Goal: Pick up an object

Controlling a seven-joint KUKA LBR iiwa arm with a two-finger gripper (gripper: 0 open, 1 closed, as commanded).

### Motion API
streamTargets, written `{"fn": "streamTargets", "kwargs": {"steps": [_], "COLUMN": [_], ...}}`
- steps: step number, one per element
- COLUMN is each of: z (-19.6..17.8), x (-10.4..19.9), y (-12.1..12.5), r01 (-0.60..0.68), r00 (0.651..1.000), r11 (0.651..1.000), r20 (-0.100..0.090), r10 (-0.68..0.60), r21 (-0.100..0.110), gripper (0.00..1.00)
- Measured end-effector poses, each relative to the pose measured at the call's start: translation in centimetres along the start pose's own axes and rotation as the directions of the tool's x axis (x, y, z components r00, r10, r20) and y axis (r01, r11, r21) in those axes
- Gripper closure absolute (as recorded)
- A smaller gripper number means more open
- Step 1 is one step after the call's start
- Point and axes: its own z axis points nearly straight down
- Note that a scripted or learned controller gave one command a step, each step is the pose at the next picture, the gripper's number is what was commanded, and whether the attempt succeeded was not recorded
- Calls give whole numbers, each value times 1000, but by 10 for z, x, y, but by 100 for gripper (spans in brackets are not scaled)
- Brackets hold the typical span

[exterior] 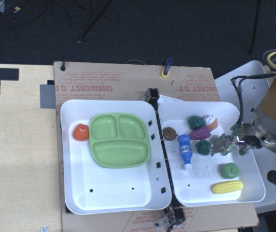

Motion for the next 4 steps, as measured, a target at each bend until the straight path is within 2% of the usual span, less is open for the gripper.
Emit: {"fn": "streamTargets", "kwargs": {"steps": [1,3,4], "z": [-6,83,140], "x": [0,-4,2], "y": [2,1,-8], "r01": [2,3,2], "r00": [1000,1000,1000], "r11": [1000,1000,1000], "r20": [2,0,-1], "r10": [-2,-3,-2], "r21": [-12,-5,-5], "gripper": [0,0,0]}}
